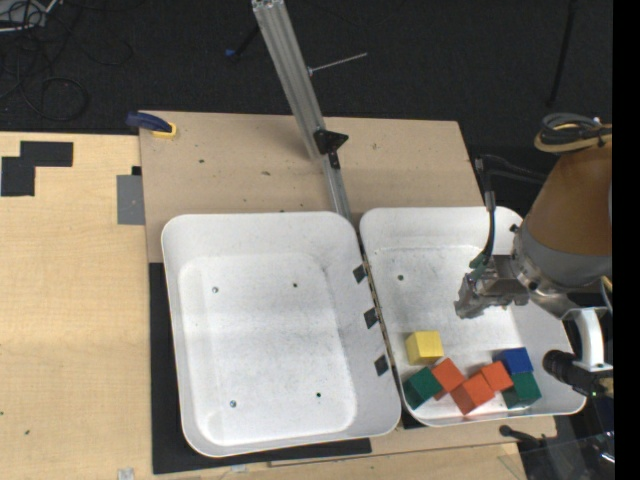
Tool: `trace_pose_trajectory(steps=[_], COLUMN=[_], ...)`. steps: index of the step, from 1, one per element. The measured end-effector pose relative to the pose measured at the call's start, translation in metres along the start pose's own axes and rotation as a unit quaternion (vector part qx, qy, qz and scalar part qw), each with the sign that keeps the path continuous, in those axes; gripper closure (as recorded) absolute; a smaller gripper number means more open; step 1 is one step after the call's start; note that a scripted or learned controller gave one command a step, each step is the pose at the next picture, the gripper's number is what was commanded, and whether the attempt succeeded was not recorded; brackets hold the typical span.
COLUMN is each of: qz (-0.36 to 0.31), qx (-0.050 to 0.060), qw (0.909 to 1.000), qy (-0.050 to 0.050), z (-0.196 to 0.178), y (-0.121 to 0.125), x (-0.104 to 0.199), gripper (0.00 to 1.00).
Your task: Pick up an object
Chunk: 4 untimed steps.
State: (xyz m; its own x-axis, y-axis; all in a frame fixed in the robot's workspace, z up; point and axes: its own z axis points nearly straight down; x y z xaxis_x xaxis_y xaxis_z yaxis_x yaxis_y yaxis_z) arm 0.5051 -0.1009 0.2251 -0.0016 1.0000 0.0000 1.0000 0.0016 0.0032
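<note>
Several small blocks lie at the near end of the right bin: a yellow block, a green block, an orange block, a larger orange block, a blue block and a dark green block. My gripper hangs over the right bin's right side, above and to the right of the yellow block and apart from the blocks. I see nothing held in it.
The left bin lies beside the right one, with black clips along the shared wall. A metal rail slants up from between the bins. The arm's orange band and grey wrist overhang the right edge.
</note>
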Motion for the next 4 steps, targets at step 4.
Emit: trace_pose_trajectory(steps=[4], qz=[-0.001], qx=[0.003], qw=[1.0000], qy=[0.001], z=[-0.008], y=[0.014], x=[0.151], gripper=[1.00])
